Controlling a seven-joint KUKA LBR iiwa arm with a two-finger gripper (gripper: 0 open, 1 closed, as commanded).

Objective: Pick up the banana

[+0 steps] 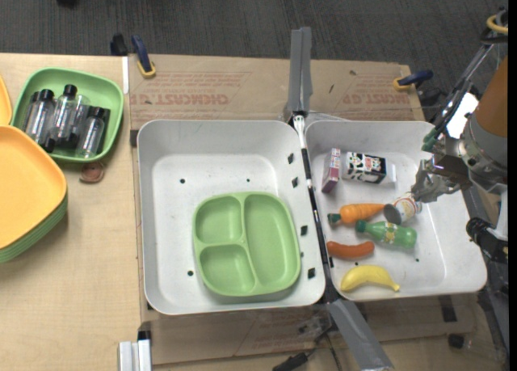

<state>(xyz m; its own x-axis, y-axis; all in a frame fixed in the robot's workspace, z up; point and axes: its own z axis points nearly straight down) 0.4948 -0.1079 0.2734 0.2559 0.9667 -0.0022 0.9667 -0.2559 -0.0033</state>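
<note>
So we've got the two white bins side by side: the left bin (161, 224) carries just a green divided tray (245, 244), while the right bin (452, 268) packs all the clutter. The gripper (426, 186) hangs over that bin's right side, and honestly we can't tell if it's grasping anything. The banana (369, 279) lies at the near edge, below a red sausage-looking thing (351, 249), probably awaiting pickup.
</note>
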